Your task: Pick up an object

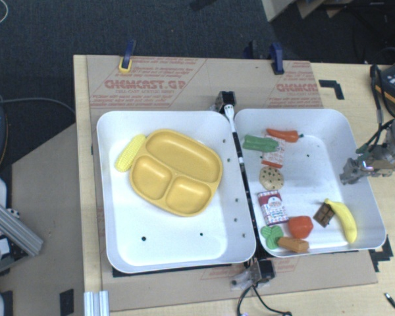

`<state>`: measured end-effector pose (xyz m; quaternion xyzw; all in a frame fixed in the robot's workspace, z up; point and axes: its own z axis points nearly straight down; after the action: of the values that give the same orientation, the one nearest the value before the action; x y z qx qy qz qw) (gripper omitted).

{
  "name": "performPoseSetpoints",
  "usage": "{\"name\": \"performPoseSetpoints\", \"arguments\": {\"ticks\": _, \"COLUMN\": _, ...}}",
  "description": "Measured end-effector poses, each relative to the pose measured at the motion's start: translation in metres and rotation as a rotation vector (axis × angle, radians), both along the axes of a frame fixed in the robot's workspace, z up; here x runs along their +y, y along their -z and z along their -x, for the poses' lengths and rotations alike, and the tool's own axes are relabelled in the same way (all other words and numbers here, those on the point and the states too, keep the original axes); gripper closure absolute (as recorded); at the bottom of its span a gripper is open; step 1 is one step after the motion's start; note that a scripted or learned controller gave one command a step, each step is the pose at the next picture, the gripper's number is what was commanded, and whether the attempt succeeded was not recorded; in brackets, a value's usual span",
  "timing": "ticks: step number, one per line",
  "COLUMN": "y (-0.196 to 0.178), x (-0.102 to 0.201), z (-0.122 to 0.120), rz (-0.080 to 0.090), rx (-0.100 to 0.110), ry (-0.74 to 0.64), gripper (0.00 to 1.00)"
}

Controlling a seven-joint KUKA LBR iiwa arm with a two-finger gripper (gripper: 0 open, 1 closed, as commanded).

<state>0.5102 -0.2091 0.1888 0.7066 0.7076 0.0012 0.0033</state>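
Gripper [361,168] at right edge of frame over right bin [316,130] rim, holding nothing; finger state unclear. Nearest pick: banana [344,219], lower right, touching brown block [324,214]. Risk: grazing rim or nudging block, missing grasp.

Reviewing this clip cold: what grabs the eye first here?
The yellow divided tray stands out, lying in the left bin with a corn cob against its upper-left edge. The right bin holds a cluster of toy foods, notably a banana and a tomato, while the hand sits at that bin's right rim.
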Motion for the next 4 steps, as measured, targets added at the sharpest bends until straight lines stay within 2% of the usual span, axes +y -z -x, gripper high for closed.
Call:
{"name": "performPoseSetpoints", "arguments": {"ticks": 1, "y": -0.039, "x": 0.0, "z": -0.001, "rz": 0.0, "rx": 0.0, "ry": 0.0, "gripper": 1.0}}
{"name": "performPoseSetpoints", "arguments": {"ticks": 3, "y": -0.055, "x": 0.096, "z": -0.038, "rz": -0.003, "rx": 0.004, "ry": -0.005, "gripper": 1.0}}
{"name": "performPoseSetpoints", "arguments": {"ticks": 4, "y": -0.048, "x": 0.154, "z": -0.045, "rz": -0.005, "rx": 0.008, "ry": -0.005, "gripper": 1.0}}
